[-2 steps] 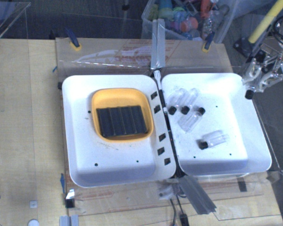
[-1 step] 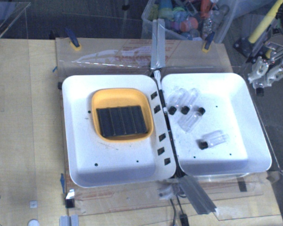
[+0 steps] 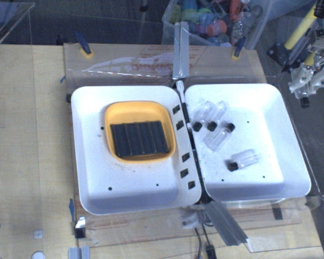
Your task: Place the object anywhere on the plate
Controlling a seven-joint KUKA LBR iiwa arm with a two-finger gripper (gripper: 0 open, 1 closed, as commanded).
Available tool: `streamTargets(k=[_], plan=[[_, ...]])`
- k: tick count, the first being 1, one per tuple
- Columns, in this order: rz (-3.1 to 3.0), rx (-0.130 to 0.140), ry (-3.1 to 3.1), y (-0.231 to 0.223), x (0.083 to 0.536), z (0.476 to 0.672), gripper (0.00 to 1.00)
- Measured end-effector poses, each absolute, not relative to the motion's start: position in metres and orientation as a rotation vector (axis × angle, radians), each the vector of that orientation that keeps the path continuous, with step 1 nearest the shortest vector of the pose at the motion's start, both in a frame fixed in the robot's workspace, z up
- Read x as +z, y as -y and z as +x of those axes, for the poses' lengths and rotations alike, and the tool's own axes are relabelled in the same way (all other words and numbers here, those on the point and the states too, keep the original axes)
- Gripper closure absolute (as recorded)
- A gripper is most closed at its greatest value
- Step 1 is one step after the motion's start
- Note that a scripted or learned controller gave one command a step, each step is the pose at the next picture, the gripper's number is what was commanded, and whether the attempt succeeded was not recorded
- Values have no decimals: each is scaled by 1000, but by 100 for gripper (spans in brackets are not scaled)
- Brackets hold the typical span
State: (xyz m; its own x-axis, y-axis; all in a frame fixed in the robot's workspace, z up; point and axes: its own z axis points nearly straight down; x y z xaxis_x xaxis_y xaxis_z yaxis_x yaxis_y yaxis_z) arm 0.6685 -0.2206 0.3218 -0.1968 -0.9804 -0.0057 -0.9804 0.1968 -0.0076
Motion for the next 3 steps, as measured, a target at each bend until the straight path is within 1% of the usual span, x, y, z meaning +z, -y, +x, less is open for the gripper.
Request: streamTargets(k=[1, 2, 3], plan=[[-2236, -2, -2195, 221, 329, 668, 100], [-2610, 3, -1738, 219, 321, 668, 100], [-2870, -3, -1263, 212, 349, 668, 100]])
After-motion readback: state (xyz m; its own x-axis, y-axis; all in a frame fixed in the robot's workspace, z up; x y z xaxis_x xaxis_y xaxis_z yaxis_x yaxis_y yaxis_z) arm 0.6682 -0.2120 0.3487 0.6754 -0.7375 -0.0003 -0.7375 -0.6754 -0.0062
